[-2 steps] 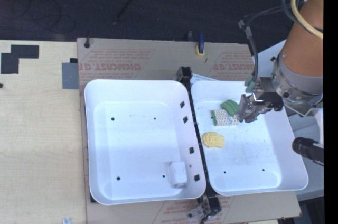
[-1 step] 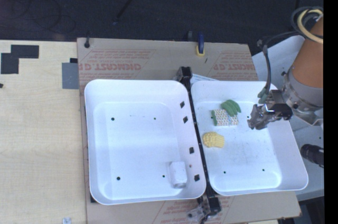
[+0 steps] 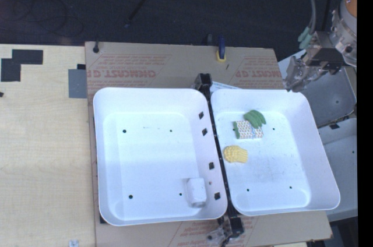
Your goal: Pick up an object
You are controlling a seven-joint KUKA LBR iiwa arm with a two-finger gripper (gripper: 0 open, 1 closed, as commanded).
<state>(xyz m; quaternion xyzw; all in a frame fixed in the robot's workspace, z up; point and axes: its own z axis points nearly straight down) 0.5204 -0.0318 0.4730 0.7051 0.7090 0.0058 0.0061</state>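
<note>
Dark floor with loose cables runs along the top of the frame, and below it the table (image 3: 41, 141) carries a cardboard sheet (image 3: 175, 68) with our two white bins side by side. The left bin (image 3: 145, 117) has a small white block (image 3: 196, 191) near its lower right corner. The right bin (image 3: 291, 182) has the better targets: a green piece (image 3: 254, 118) touching a speckled white block (image 3: 248, 131), and a yellow lump (image 3: 235, 154) just below them, sitting apart.

Our end effector (image 3: 297, 74) hangs at the upper right, just outside the right bin's top corner, with nothing in it. We can't tell how far open it is from here.

For a clean pick we'd go for the yellow lump, since it's isolated. Come straight down over its middle and close across the narrow side. The green and speckled pair would probably shove each other around.
</note>
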